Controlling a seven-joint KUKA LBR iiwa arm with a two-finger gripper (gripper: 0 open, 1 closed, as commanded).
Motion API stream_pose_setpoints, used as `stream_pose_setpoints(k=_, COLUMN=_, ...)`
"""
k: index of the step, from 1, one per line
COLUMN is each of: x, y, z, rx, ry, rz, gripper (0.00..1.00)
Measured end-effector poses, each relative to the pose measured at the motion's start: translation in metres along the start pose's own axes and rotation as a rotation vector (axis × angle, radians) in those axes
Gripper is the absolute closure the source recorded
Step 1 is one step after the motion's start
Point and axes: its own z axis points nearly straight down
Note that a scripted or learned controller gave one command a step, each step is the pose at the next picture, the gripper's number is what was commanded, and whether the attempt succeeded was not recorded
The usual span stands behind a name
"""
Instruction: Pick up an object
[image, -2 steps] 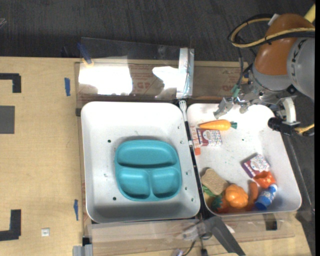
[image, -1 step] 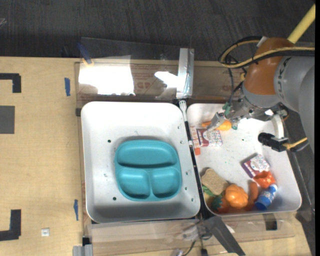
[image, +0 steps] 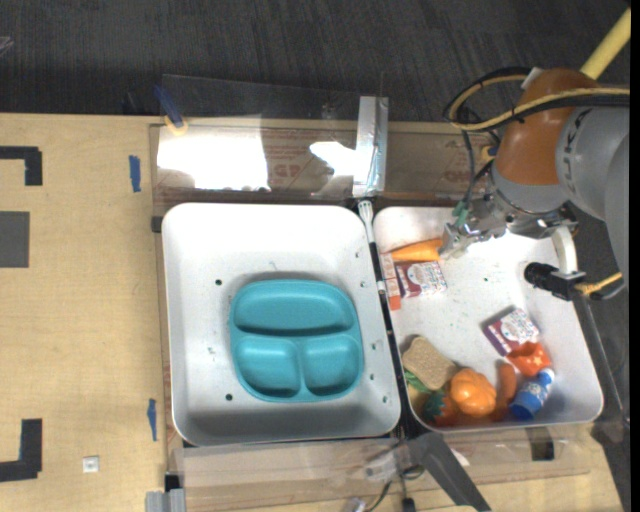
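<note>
Bench first, at the far left: bare tan board with black corner marks and bits of blue tape. Next comes the left bin, which carries a teal 3-compartment tray lying flat near its middle. Past the divider sits the right bin, where all the loose objects lie.

Along its left wall, near the far corner, an orange carrot-like piece lies with its long axis running left to right, and a small white carton lies just below it, also lengthwise left to right. Lower down sit a brown bread-like slice, an orange round fruit, a purple-and-white packet, a red-orange piece and a blue bottle-shaped item, bunched toward the near edge.

The gripper hangs over the far part of the right bin, its tip just right of the carrot piece's right end. Whether its fingers stand wide or narrow I cannot tell; the tip is small and cluttered with metal parts, and nothing shows between them.

Judging by this, the carrot piece is the nearest candidate: it lies just left of the tip, so a short shift left and a wrist turn to close across its narrow width would be needed.
</note>
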Motion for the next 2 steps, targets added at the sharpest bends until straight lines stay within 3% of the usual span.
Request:
stream_pose_setpoints(k=1, x=0.001, y=0.003, z=0.000, rx=-0.009, ry=-0.001, rz=-0.001, gripper=0.00)
stream_pose_setpoints(k=2, x=0.011, y=0.014, z=0.022, rx=-0.002, ry=0.002, rz=-0.055, gripper=0.00)
